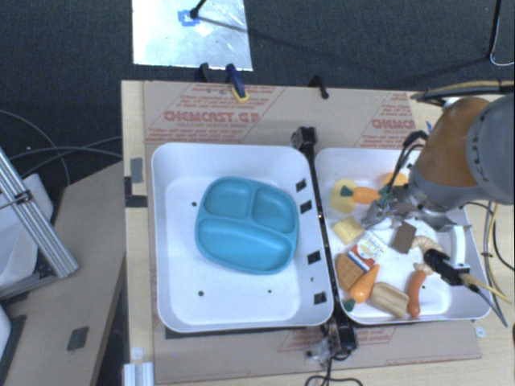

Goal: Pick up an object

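Hand (385,209) low in the right bin (463,312), right of frame centre; I cannot tell its opening or any hold | nearest: yellow toy block (347,231), just lower-left of it, long axis running left-right.

my arm (483,147): rounded grey casing, a broad orange band above the wrist, black cable looping alongside.
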Controlling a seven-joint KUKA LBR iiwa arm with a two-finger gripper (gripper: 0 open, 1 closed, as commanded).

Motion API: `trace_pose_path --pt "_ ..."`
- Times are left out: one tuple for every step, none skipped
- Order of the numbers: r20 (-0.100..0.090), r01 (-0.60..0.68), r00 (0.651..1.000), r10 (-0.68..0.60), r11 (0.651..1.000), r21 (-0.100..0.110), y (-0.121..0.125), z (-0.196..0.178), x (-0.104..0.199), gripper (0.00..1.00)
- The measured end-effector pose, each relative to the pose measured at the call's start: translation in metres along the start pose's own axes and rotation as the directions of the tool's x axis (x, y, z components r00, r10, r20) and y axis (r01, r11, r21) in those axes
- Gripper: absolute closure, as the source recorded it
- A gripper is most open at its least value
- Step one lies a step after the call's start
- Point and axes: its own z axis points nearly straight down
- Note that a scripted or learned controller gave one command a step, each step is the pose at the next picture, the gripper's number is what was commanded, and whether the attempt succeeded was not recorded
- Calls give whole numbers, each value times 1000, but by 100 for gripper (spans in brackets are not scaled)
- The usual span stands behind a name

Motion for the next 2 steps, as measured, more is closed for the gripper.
trace_pose_path --pt "-1 2 1000 -2 1000 3 -2 -63 -3 100" --pt "-1 4 1000 -4 1000 1 4 -124 -11 100"
